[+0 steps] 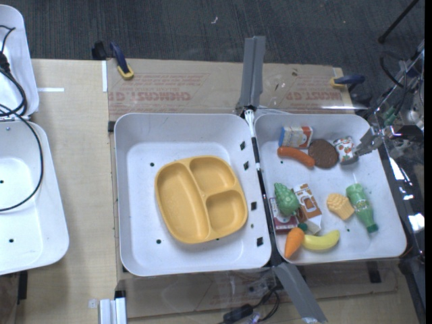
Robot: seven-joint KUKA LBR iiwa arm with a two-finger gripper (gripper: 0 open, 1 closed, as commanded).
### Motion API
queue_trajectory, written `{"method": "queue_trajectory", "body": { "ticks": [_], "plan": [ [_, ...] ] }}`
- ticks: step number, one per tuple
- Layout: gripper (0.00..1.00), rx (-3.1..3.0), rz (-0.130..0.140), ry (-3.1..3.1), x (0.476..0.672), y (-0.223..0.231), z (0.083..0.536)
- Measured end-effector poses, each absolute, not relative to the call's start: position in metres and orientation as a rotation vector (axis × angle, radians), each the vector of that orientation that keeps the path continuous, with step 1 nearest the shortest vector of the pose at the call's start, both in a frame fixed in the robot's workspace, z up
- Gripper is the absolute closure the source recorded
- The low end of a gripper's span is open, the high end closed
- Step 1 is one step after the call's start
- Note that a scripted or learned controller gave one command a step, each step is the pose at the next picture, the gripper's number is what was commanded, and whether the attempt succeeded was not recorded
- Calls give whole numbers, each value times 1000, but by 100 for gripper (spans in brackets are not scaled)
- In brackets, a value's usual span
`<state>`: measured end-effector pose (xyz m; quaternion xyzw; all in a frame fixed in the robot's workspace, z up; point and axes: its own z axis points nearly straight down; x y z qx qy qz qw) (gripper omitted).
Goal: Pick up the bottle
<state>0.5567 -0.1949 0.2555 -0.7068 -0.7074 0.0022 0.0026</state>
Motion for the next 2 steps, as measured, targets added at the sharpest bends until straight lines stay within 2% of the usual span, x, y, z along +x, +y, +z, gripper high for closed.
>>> {"method": "queue_trajectory", "body": {
  "ticks": [1,2],
  "plan": [
    [0,-2200,1,-2235,514,-215,124],
    [0,-2201,1,-2236,514,-215,124]
  ]
}}
